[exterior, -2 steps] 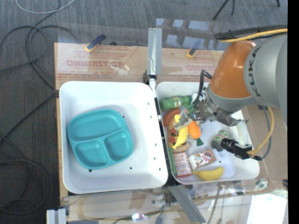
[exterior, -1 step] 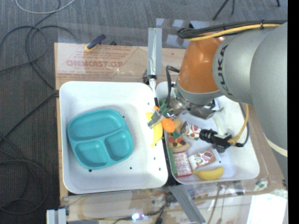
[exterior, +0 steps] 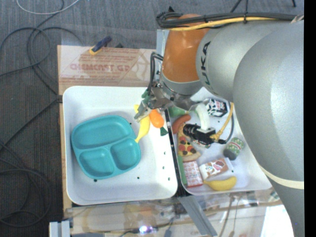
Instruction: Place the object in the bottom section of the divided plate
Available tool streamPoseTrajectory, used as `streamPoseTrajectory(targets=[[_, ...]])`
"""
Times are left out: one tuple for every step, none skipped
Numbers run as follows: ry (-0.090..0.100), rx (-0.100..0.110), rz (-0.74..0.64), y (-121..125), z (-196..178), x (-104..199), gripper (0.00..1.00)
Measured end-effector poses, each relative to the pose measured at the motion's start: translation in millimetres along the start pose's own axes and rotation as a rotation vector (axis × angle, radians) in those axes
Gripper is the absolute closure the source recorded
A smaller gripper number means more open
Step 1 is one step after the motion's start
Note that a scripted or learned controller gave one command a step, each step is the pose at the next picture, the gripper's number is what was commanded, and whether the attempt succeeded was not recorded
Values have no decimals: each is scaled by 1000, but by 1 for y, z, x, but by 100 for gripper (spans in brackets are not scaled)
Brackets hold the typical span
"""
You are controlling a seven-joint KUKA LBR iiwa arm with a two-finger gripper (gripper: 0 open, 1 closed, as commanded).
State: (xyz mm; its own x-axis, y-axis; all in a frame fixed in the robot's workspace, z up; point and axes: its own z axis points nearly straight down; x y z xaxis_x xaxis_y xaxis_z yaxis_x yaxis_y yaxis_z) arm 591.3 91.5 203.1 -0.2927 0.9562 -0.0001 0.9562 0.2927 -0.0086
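A: Where's the arm [exterior: 237, 78]?
B: Over the bins' divide; its gripper [exterior: 148, 110] is clamped on an orange-and-yellow toy [exterior: 149, 122].
A: And the plate?
B: The teal divided plate [exterior: 105, 146] lies in the left bin [exterior: 118, 191], just left of the toy.

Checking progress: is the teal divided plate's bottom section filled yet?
Empty. All three sections of the teal plate show bare teal; nothing lies in them.
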Motion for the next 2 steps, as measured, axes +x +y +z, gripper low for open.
streamPoseTrajectory(targets=[[-1, 0, -38, 23, -12, 72, 100], [-2, 0, -37, 23, -12, 72, 0]])
